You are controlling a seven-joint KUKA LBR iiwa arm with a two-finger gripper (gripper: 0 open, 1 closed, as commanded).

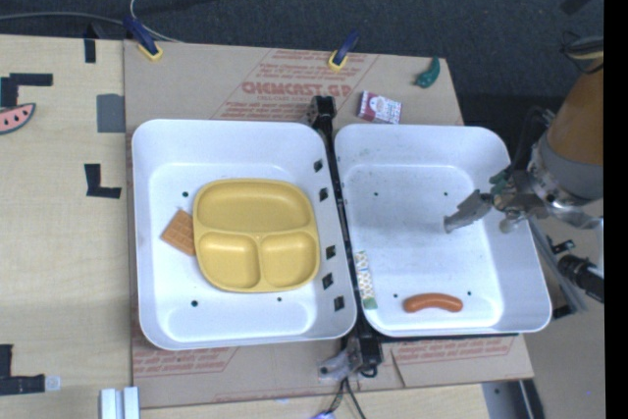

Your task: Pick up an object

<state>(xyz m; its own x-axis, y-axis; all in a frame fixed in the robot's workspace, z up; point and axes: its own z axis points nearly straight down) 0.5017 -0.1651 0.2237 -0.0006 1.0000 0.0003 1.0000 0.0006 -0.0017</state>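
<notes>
Your hand (469, 212) hangs over the right bin (510, 309), its fingers apart and holding nothing. The sausage (433, 303) lies below it and slightly left, near the front wall, its long axis running left-right.

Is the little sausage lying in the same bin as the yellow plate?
No, the sausage lies in the right bin; the yellow plate sits in the left bin.

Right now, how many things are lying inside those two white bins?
3. A yellow divided plate sits in the left bin, with a tan cracker-like piece tucked at its left edge. An orange sausage lies in the right bin. The plate may hide more.
</notes>
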